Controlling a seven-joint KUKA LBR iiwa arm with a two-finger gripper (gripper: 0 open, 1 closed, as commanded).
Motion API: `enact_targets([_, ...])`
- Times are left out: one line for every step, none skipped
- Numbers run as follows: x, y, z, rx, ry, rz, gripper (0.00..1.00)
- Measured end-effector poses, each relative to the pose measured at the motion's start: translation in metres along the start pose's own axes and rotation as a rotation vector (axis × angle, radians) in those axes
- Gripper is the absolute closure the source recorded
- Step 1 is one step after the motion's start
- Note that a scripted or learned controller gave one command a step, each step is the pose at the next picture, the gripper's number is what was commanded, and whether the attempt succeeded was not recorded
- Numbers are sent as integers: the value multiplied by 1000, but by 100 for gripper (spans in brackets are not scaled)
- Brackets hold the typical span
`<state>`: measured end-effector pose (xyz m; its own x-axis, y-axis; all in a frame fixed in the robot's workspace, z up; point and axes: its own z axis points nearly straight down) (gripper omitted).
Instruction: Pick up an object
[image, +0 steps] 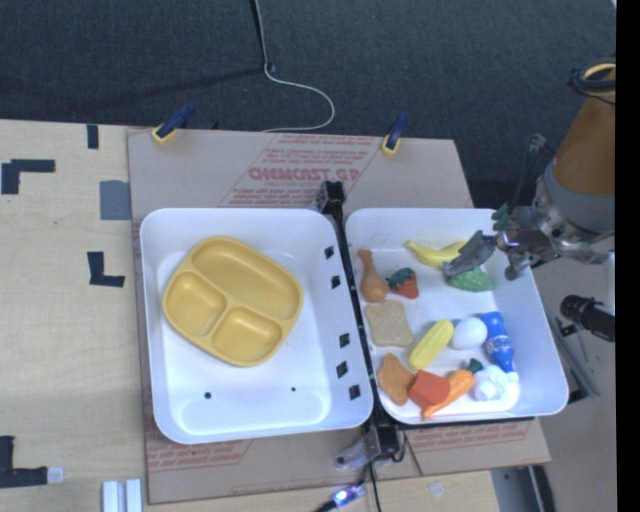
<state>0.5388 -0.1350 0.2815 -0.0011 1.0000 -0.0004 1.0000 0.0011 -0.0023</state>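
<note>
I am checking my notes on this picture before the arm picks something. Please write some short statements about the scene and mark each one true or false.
1. The yellow divided plate lies in the left bin. True.
2. The banana lies in the left bin. False: it is in the right bin.
3. The gripper hangs over the right bin's far side. True.
4. The blue bottle stands on the plate. False: it lies in the right bin, beside the white egg.

Toy foods (432, 342) lie scattered flat in the right bin (545, 330).
</note>
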Motion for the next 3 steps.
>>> enact_targets([3,3,45,5,1,-1,0])
enact_targets([1,6,109,7,1,0,0])
enact_targets([6,2,155,6,2,-1,0])
